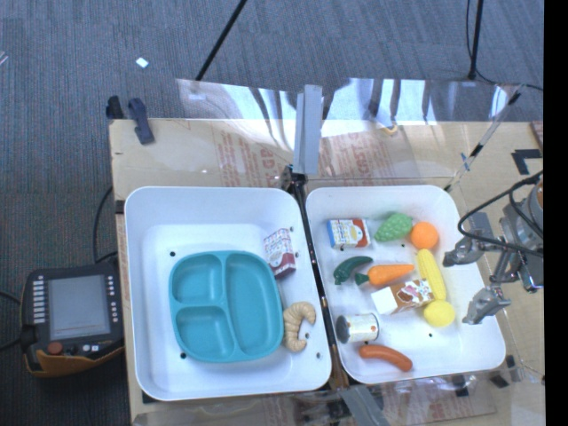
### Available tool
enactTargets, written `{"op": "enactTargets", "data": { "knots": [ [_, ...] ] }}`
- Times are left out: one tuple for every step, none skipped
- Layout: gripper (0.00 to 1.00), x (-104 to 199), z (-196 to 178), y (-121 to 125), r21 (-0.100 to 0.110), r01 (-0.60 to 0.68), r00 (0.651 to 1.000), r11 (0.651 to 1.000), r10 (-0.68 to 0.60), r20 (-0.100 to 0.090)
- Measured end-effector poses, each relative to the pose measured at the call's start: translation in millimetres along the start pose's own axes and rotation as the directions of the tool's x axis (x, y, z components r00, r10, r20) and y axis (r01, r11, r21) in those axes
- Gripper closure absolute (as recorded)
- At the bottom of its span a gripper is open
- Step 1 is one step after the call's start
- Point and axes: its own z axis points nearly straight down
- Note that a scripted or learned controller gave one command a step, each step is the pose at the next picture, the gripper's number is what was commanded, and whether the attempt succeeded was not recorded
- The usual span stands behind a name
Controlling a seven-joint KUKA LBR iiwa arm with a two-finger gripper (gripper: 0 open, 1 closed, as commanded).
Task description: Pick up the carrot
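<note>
The jaws [477, 279] stood open and held nothing, at the right rim of the right bin [470, 351], with the two fingers spread well apart. The carrot [388, 275] lay in the middle of that bin, well left of the jaws, its green top touching a dark green vegetable [351, 267]. A yellow corn cob [430, 272] lay just right of the carrot, and an orange [424, 235] sat above it. The left bin [151, 362] held a teal divided plate [224, 306].
</note>
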Motion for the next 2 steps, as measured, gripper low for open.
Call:
{"op": "enactTargets", "data": {
  "knots": [
    [0.00, -79.8, 45.3, -25.1, -0.002, 0.048, 0.999, 0.999, -0.048, -0.004],
    [0.00, -88.4, 152.9, -25.4, 0.008, -0.011, 1.000, 1.000, 0.011, 0.017]
  ]
}}
